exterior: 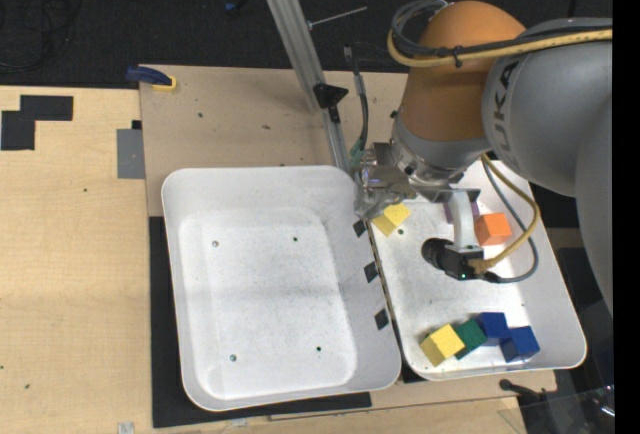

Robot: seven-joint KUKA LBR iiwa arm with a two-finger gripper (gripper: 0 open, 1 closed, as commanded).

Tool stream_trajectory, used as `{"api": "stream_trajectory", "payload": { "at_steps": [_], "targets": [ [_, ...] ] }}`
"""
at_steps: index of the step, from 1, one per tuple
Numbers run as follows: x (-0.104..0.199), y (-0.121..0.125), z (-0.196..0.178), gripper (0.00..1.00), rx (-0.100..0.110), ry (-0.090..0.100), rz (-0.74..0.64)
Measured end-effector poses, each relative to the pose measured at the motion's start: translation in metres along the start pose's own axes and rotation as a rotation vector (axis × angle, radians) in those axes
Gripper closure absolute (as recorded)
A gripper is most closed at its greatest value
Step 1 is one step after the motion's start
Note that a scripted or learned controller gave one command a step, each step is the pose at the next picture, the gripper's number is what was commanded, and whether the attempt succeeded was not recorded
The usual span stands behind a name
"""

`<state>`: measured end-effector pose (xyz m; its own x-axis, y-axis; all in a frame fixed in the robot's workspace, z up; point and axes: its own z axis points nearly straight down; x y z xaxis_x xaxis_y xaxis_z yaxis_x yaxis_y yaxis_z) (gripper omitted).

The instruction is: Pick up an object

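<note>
My gripper (378,194) hangs below the orange band, over the right bin's (560,354) far left corner by the divide between the bins. Directly beneath its tip sits a small yellow block (392,218), tilted; whether it rests on the bin floor or is off it cannot be made out. An orange block (493,227) lies to the right, partly behind a cable. Near the right bin's front edge are a second yellow block (441,343), a green block (468,335) and two blue blocks (493,325) (519,343), bunched together.
The left bin (190,192) lies beside the gripper on its left. A slanted aluminium rail (295,32) rises behind the bins, close to the wrist. A black cable end with a green light (447,257) hangs over the right bin's middle.
</note>
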<state>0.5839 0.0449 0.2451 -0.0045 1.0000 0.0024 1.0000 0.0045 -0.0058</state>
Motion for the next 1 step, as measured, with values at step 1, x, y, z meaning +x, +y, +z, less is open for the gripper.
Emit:
{"api": "stream_trajectory", "payload": {
  "at_steps": [1],
  "targets": [
    [0.0409,-0.0130,0.0056,1.00,0.001,-0.001,0.001]
  ]
}}
